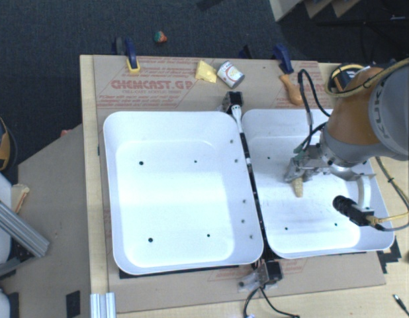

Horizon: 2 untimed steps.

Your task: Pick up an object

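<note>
Overhead, the grey KUKA arm with its orange band reaches in from the right and holds its two-finger gripper low over the right-hand shallow white bin. A small tan, stubby object sits in that bin, directly below the metal fingers as the camera sees it and touching or nearly touching their tips. The fingers appear drawn close together, but the view from above does not settle how far apart they stand, nor whether the tan piece is caught between them or merely lies on the bin floor just beside them.

The left-hand shallow white bin lies alongside, the two meeting at a dark seam down the middle. Both rest on a brown cardboard-covered surface printed with red lettering. Along its far edge lie a yellow wedge-shaped block, a small white and grey box, an orange handle-like piece and two blue and yellow clamps. A black cable loops from the far edge down to the wrist.
</note>
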Available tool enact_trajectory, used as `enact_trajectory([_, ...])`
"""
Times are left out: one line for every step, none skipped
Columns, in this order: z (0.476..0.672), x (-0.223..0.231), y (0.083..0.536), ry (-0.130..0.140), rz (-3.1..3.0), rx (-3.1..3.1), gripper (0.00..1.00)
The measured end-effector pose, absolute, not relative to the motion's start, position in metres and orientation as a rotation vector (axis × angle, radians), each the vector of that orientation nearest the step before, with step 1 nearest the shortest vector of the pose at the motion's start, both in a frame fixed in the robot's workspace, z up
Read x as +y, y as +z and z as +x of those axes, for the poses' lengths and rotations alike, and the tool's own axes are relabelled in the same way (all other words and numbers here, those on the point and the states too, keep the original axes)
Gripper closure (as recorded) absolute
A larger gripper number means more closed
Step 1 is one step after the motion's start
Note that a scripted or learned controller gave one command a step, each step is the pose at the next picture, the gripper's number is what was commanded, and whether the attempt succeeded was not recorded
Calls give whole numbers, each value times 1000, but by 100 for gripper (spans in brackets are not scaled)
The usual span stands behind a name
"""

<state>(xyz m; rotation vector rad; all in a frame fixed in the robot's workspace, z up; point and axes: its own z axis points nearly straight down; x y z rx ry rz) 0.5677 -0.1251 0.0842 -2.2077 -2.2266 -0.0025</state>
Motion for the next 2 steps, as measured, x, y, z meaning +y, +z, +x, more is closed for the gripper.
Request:
enact_trajectory([624, -69, 192, -17, -2220, -2239, 100])
enact_trajectory([653, 13, 228, -12, -2213, -2234, 100])
